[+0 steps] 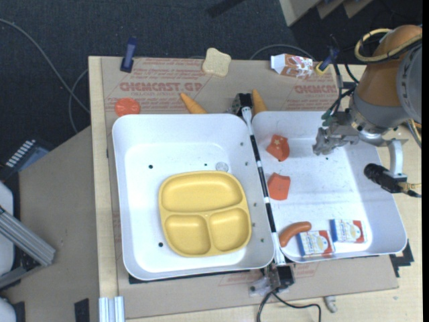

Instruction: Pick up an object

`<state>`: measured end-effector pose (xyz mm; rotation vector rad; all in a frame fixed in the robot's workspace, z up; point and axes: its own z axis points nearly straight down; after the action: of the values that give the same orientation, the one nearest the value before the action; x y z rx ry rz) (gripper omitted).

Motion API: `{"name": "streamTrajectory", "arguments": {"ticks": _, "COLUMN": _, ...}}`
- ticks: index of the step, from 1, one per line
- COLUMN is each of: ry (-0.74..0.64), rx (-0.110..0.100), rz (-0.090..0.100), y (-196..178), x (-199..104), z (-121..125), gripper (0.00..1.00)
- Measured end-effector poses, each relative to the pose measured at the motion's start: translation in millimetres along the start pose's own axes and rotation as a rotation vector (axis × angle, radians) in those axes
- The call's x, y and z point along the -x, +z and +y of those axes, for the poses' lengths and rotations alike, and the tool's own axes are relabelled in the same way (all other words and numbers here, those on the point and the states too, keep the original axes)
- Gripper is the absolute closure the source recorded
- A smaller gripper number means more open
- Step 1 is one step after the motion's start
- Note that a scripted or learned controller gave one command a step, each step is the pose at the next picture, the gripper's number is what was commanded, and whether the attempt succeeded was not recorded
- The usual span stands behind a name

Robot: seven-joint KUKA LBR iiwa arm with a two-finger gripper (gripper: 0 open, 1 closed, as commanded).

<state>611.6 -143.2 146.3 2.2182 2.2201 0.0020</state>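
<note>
Strawberry (278, 147) sits near the gripper (326, 141); whether the jaws are wide or narrow, I cannot tell. It may roll off, being rounded.

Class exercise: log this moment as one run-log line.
arm: over right bin | gripper: above bin floor, nothing seen held | nearest: orange piece | left bin: yellow tray

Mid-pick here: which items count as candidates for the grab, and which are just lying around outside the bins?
Candidates, in the right white bin under the gripper:
two orange-red chunks
toy sausage
two small cartons

Also binned, left: yellow divided plate

Lying about on the cardboard:
toy bread slice
toy carrot
small milk carton
blue clip
</note>
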Motion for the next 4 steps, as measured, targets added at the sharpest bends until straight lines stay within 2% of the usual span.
{"name": "streamTrajectory", "arguments": {"ticks": 1, "ry": 0.000, "rx": -0.002, "rz": 0.000, "y": 1, "x": 0, "z": 0, "gripper": 0.00}}
{"name": "streamTrajectory", "arguments": {"ticks": 2, "ry": -0.002, "rx": -0.007, "rz": 0.004, "y": 63, "x": -53, "z": 22, "gripper": 0.00}}
{"name": "streamTrajectory", "arguments": {"ticks": 3, "ry": -0.001, "rx": -0.001, "rz": 0.000, "y": 61, "x": -51, "z": 55, "gripper": 0.00}}
{"name": "streamTrajectory", "arguments": {"ticks": 4, "ry": 0.000, "rx": -0.004, "rz": 0.001, "y": 61, "x": -45, "z": 52, "gripper": 0.00}}
